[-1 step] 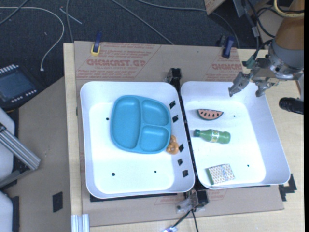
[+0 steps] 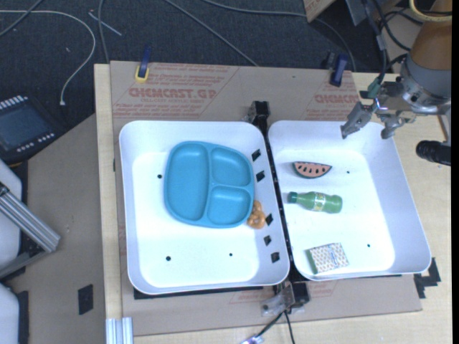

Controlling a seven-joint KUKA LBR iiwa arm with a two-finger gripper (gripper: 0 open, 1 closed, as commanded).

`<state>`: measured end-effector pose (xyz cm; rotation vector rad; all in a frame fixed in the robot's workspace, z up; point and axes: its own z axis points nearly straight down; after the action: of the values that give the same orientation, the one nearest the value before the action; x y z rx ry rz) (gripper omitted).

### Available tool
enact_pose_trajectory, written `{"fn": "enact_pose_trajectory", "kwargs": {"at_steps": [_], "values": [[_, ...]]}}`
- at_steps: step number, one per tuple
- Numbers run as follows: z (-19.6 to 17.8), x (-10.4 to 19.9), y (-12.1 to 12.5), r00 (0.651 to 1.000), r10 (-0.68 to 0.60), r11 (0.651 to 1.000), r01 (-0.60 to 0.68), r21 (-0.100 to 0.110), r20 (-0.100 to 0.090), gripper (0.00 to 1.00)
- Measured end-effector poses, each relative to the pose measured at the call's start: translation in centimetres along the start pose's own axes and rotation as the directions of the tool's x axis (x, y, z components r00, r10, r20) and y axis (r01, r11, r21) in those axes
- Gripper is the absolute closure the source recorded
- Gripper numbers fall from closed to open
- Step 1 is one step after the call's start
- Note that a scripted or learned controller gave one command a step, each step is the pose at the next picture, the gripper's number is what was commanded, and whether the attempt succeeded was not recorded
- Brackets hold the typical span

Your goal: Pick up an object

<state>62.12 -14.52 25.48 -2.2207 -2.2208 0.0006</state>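
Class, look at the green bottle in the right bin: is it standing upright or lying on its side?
Lying on its side: the green bottle stretches across the bin floor.

Two white bins sit on the worktop (image 2: 215, 84): a left bin (image 2: 143, 256) and a right bin (image 2: 401, 213). The left bin holds two things, one blue divided plate (image 2: 208, 185) with three compartments and one small orange piece (image 2: 256, 216) touching the plate's right edge. The right bin holds three things, one watermelon slice (image 2: 312, 169), one green bottle (image 2: 315, 202) and one patterned packet (image 2: 327, 257), making five loose things in all.
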Motion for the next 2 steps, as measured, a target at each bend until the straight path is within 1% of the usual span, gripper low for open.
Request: {"fn": "enact_pose_trajectory", "kwargs": {"at_steps": [2], "values": [[11.5, -1.5, 0.8, 1.0, 0.0, 1.0, 0.0, 0.005, -0.001, 0.0]]}}
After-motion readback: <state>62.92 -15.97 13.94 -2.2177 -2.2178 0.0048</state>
